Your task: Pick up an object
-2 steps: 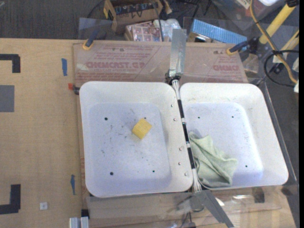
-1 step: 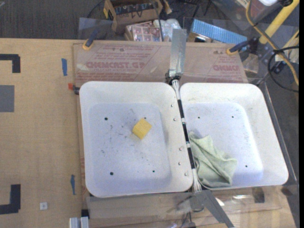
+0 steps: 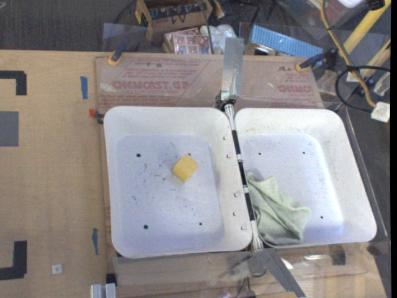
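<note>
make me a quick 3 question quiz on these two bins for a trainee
1. True or false: the yellow block lies in the left bin.
2. Which thing lies in the right bin? A) green cloth B) red ball C) metal spoon
3. Fill in: the cloth is bunched against the bin's ____ wall, beside the divide between the bins.

Key: 1 true; 2 A; 3 left.

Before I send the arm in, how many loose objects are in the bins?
2. A yellow block near the middle of the left bin; a pale green cloth crumpled in the right bin, by the divider. The cloth could hide something.
</note>
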Controlling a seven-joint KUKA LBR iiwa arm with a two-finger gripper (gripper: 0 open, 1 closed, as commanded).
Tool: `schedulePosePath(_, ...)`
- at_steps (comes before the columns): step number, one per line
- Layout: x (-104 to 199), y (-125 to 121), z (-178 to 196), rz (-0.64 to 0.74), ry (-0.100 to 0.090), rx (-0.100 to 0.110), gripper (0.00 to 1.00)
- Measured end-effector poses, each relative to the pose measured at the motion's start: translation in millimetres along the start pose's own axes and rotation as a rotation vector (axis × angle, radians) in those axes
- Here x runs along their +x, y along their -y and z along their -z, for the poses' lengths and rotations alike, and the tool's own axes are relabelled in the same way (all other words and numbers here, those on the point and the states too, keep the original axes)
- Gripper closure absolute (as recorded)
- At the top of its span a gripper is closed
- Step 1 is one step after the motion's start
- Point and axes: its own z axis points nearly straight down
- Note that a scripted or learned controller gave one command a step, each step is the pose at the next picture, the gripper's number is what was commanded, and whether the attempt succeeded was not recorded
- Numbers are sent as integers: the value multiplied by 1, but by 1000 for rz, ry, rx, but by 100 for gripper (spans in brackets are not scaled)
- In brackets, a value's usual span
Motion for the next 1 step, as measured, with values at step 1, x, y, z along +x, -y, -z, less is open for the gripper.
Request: schedulePosePath(1,-10,11,58,-411,-4,4,100)
